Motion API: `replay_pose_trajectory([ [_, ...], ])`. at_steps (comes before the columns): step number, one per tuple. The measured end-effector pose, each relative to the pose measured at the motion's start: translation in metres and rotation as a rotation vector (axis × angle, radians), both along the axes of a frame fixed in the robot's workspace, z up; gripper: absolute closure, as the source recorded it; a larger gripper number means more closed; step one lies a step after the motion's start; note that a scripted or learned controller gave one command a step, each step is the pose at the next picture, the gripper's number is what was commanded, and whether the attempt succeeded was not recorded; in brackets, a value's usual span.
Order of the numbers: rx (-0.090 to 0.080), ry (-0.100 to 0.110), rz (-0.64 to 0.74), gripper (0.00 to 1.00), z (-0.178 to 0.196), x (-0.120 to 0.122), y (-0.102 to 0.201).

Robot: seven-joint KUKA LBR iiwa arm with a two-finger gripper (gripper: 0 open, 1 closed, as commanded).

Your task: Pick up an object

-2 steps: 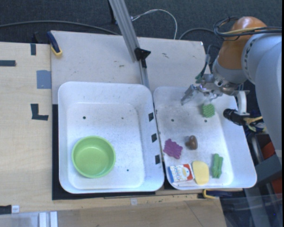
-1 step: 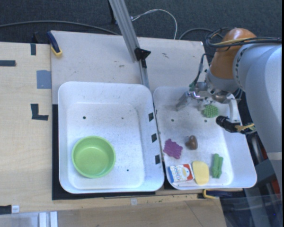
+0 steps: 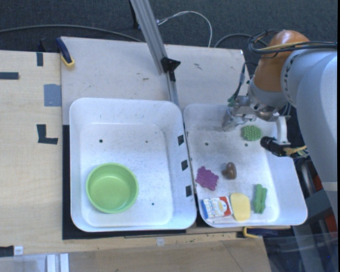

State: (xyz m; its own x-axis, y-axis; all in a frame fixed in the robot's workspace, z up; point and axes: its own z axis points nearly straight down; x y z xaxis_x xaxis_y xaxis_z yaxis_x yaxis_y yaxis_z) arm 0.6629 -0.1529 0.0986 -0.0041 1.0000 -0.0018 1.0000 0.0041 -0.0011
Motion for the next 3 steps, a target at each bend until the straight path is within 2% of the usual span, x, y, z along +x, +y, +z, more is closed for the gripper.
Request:
replay_pose_trajectory([
  [2, 0.0, -0.006, -0.002, 1.0, 0.115, 0.009, 0.002],
  [3, 0.004, 0.0, 0.002, 1.0, 0.122, -0.018, 0.058],
])
